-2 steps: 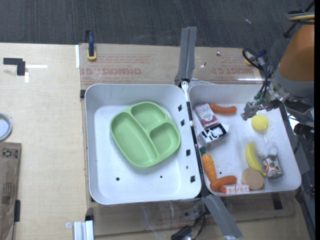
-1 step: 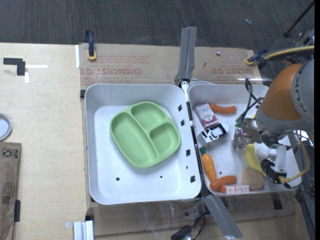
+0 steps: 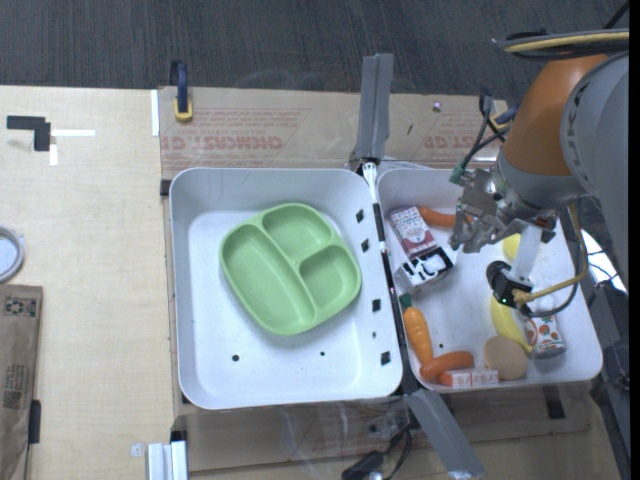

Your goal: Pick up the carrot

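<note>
Hovering over the right bin (image 3: 590,353) with nothing seen between its parted fingers, the gripper (image 3: 476,230) is judged mid-approach — the carrot (image 3: 417,335) lies against the bin's left wall, so a reach down and left is called for.

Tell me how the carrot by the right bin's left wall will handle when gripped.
The carrot looks like stiff moulded plastic, probably light. Its tapered, rounded body may slip or roll. Lying against the bin wall likely crowds the gripper.
</note>
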